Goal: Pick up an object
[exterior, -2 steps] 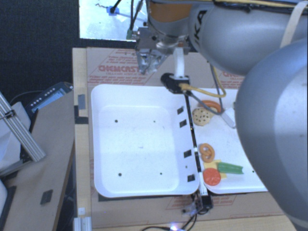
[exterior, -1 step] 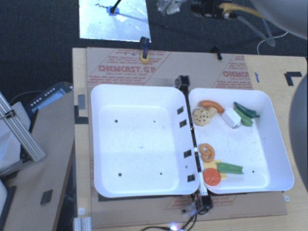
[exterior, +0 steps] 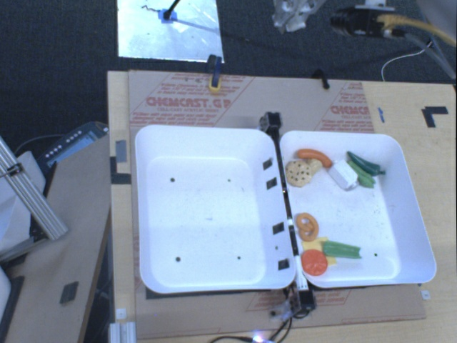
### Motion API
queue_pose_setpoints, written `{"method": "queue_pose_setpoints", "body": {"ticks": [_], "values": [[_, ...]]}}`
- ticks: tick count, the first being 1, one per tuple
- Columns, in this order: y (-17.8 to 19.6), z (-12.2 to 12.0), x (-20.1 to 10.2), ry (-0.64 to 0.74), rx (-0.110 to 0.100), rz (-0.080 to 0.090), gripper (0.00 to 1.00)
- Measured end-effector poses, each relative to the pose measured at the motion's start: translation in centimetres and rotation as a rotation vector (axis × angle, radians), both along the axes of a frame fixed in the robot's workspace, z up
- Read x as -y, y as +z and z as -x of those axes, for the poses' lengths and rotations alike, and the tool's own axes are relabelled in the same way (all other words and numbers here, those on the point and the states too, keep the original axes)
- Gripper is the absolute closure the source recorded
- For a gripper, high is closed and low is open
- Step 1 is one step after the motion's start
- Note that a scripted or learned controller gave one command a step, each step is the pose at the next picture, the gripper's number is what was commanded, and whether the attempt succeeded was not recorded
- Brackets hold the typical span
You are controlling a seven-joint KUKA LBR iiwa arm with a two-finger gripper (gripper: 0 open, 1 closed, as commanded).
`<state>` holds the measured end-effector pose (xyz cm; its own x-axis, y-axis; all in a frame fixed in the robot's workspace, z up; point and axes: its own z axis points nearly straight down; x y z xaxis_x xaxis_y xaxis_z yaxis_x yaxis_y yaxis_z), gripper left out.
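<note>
A dark floor lies around a wooden bench (exterior: 428, 191), and two white bins sit side by side on it. High at the top, over the dark floor, hangs the claw (exterior: 298, 9). It holds nothing, and I cannot tell how it is set, because it looks pale and blurry up there.

All the toys are far below the claw, in the right bin (exterior: 407, 213). Nearest to it lie an orange sausage (exterior: 315, 156), a spotted cookie (exterior: 299, 173), a small white block (exterior: 343, 175) and some green pods (exterior: 365, 166). The block touches the pods, and the cookie sits just beside the sausage. Farther from the claw are a pretzel (exterior: 307, 225), a green bean (exterior: 341, 249) and a red tomato (exterior: 314, 262), right by the bin's inner wall. The left bin (exterior: 150, 263) lies down and off to the left.

What could go wrong? The toys sit in tight little groups, so I think the claw could land between two and only push them. The toys by the wall are tricky too, since a finger might bump the wall. The flat cookie and pretzel may slip away.
</note>
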<state>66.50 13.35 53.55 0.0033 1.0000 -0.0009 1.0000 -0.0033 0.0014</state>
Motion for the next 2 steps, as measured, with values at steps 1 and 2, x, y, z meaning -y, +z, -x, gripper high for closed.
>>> {"method": "queue_pose_setpoints", "body": {"ticks": [1, 2], "values": [[-19.0, 2.3, -5.9, 0.011, -0.015, 0.001, 1.0], [1.1, 6.1, -6.4, 0.01, 0.018, -0.008, 1.0]]}}
